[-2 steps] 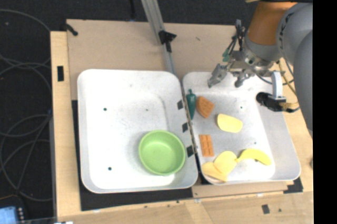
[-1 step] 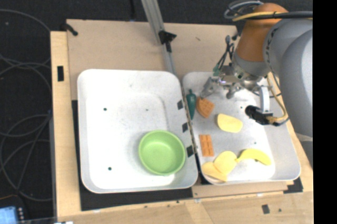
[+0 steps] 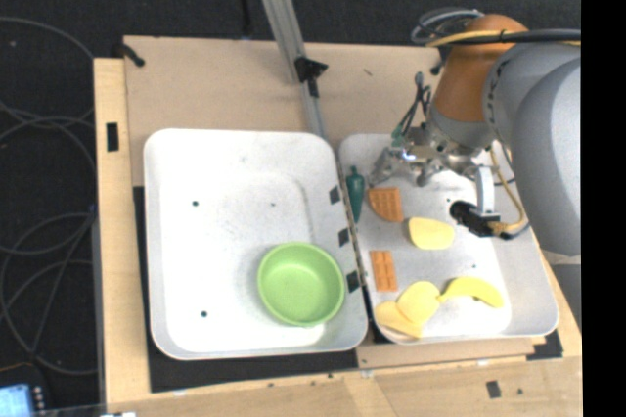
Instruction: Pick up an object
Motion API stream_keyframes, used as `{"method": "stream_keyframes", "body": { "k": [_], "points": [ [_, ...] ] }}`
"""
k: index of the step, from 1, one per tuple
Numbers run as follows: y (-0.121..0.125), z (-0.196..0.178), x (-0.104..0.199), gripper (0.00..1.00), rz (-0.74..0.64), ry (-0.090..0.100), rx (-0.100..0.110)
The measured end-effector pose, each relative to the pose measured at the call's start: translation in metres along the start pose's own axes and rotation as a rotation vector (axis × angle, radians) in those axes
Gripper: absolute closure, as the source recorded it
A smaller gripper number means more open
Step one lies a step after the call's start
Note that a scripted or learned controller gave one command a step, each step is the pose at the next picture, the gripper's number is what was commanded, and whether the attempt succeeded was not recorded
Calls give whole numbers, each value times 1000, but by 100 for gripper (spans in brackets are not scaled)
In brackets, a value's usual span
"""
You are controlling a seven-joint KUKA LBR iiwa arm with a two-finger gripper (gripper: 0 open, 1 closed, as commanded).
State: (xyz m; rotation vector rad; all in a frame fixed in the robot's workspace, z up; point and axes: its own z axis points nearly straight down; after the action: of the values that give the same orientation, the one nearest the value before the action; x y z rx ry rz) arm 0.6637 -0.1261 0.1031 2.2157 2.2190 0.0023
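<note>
My gripper (image 3: 407, 164) hangs over the back left part of the right bin (image 3: 523, 307), under the orange wrist band. Just in front of it and a little left lies an orange ridged block (image 3: 385, 204). A pale yellow piece (image 3: 430, 234) lies in the middle of the bin, and a smaller orange block (image 3: 382, 270) rests by the left wall. A curved yellow piece (image 3: 473, 291) and a pair of overlapping yellow pieces (image 3: 411, 307) sit near the front. A dark green object (image 3: 354, 193) leans at the divider.
The left bin (image 3: 196, 180) holds a green bowl (image 3: 300, 283) at its front right corner. A slanted metal pole (image 3: 279, 9) rises behind the bins. A black part with cable (image 3: 471, 217) hangs at the arm's right side.
</note>
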Motion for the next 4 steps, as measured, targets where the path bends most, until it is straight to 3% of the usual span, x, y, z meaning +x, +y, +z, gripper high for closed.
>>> {"method": "stream_keyframes", "body": {
  "k": [1,3,4],
  "points": [
    [0,-10,-1,100,0,0,1],
    [-1,-105,3,100,-2,3,-2],
    [0,-123,2,100,-3,3,1]
  ]
}}
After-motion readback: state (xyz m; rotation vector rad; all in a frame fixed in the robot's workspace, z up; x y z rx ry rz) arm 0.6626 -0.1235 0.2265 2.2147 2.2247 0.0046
